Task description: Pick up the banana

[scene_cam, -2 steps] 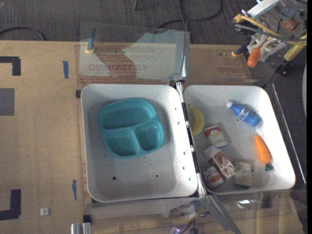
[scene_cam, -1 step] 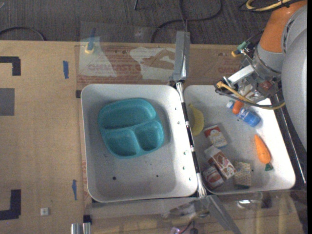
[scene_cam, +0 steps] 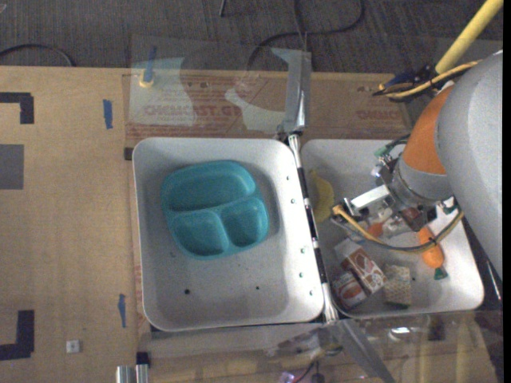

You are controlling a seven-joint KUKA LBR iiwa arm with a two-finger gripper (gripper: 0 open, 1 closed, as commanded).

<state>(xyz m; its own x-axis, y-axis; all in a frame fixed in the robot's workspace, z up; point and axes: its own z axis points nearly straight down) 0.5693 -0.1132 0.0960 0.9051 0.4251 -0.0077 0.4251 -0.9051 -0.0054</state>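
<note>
the bulky grey arm with its orange band [scene_cam: 467, 146] looms closest, reaching in from the right over the right shallow white bin [scene_cam: 467, 294]. its gripper [scene_cam: 369, 214] hangs low in that bin; whether it is clenched or released cannot be told. the pale yellow banana [scene_cam: 322, 196] lies against the bin's left wall, just beside the gripper. a small printed carton [scene_cam: 361, 271] and an orange carrot-shaped toy [scene_cam: 433, 255] lie nearby. the left white bin [scene_cam: 215, 290] holds a teal plastic divided plate [scene_cam: 214, 207].
</note>
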